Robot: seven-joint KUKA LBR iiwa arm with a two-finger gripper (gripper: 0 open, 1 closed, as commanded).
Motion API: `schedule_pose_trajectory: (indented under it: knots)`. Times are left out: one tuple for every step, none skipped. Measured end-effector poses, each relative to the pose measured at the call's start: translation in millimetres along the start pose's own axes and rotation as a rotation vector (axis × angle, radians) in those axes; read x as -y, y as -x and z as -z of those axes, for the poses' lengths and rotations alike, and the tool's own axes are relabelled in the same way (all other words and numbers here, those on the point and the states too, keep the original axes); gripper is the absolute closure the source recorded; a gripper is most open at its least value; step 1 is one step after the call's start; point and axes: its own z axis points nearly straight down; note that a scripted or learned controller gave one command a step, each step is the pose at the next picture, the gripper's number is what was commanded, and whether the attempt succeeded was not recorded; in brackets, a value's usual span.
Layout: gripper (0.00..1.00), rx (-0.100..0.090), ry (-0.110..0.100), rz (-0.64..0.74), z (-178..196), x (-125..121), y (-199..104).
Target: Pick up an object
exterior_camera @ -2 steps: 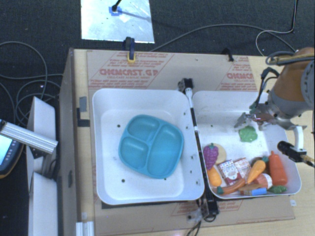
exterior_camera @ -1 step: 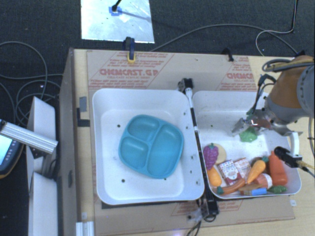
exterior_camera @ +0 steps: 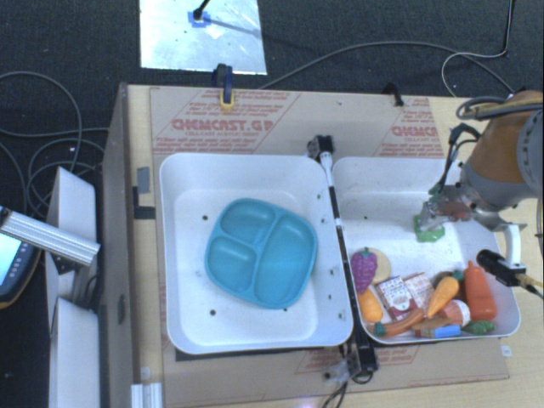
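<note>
Right bin [exterior_camera: 374, 185], upper area: gripper [exterior_camera: 433, 221] low over a small green object [exterior_camera: 429, 232] lying apart from the toy-food heap [exterior_camera: 425, 300]; finger state cannot be told; advice: centre squarely on it, close fully, then lift straight up.

A robotics lab: a grey robot arm with an orange band [exterior_camera: 508, 155] reaches in from the right over a plywood bench [exterior_camera: 255, 113] bearing white plastic bins [exterior_camera: 183, 253], with loose black cables [exterior_camera: 51, 126] trailing across dark carpet [exterior_camera: 68, 24] at upper left.
</note>
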Motion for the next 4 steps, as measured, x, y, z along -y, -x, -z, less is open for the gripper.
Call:
schedule_pose_trajectory:
  knots:
    - [0.0,0.0,0.0,0.0,-0.1,0.1,0.0]
    - [0.0,0.0,-0.002,-0.002,23.7,-10.1,19.5]
    - [0.0,-0.002,-0.004,-0.003,-11.9,2.4,7.3]
    - [0.0,-0.001,-0.004,-0.004,-10.9,107.7,19.2]
